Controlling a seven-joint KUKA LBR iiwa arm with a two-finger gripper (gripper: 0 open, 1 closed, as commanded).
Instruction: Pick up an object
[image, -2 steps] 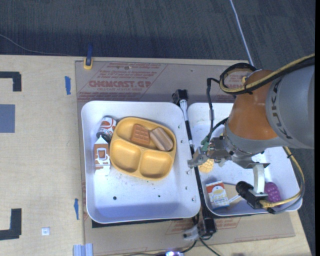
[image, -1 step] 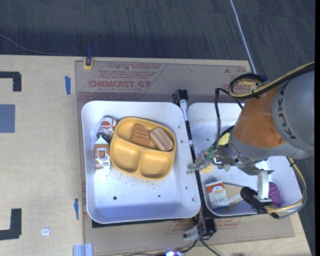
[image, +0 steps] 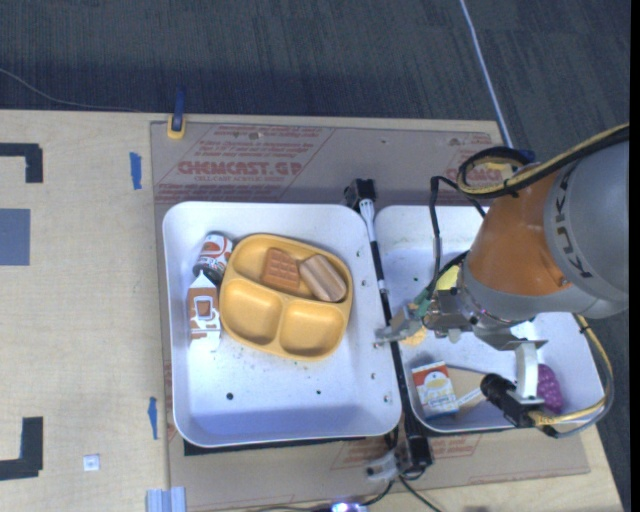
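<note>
The grey arm with its orange band (image: 510, 250) reached in from the right over the right white bin (image: 420, 225). Its two-finger gripper (image: 400, 328) hung low by that bin's left wall; whether it was apart or together could not be told.

Nearest lay a small white carton with a red-and-yellow label (image: 436, 388), just below the gripper on the bin floor and apart from it. A purple grape-like cluster (image: 549, 384) lay further right.

In the left white bin (image: 200, 400), a yellow three-compartment plastic tray (image: 282, 320) held a brown waffle-like square (image: 281, 270) and a tan bread-like piece (image: 324, 277) in its upper compartment. A brown-and-white can (image: 211, 256) and a white-and-orange box (image: 203, 310) lay beside the tray's left edge.
</note>
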